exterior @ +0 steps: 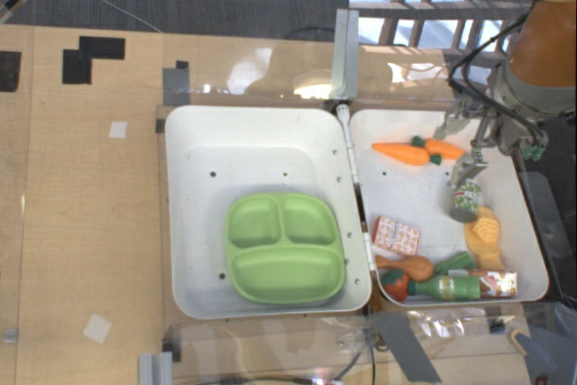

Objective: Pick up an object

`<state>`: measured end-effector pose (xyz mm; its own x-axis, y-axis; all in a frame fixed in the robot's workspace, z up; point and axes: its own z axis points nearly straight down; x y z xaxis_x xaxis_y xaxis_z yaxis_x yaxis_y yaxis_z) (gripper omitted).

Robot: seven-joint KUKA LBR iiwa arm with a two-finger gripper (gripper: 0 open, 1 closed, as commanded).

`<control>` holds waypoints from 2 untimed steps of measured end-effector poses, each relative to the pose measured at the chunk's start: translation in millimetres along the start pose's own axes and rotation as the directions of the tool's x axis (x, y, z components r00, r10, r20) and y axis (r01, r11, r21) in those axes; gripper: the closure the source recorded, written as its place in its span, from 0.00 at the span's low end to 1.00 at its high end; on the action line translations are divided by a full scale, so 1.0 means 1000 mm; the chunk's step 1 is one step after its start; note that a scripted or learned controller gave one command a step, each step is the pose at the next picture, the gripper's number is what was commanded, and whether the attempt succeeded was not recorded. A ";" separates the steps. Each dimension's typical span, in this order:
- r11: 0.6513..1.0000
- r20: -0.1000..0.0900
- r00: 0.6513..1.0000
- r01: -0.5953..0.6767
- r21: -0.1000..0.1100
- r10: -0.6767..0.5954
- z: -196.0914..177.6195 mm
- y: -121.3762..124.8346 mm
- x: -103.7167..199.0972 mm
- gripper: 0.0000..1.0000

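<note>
My gripper [469,153] hangs over the back right of the right bin [433,203], under the grey wrist with its orange band. Just left of it lies an orange carrot [403,153] with green at its right end. A small grey-green can [465,201] sits directly below the gripper, and whether they touch is unclear. Next to the can is a yellow waffle-like piece [484,234]. Along the bin's front lie a red-and-white box [397,236], a brown-orange piece [413,266], a green bottle [448,288] and a red strawberry [395,286].
The left bin [207,185] holds a green divided plate [285,246] toward its front. A metal rail frame [424,27] stands behind the right bin. Dark cables run by the wrist at the right bin's far corner.
</note>
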<state>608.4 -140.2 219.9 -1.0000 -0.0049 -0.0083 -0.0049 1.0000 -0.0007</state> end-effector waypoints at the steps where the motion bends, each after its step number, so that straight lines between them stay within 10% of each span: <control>1: 1.000 0.000 1.000 -0.007 0.000 0.007 0.124 -0.004 0.000 0.00; 2: 0.999 -0.025 0.999 -0.046 0.002 0.046 0.131 0.036 -0.045 0.00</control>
<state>654.0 -103.7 89.0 -0.9990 0.0412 0.0165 0.0412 0.9992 -0.0019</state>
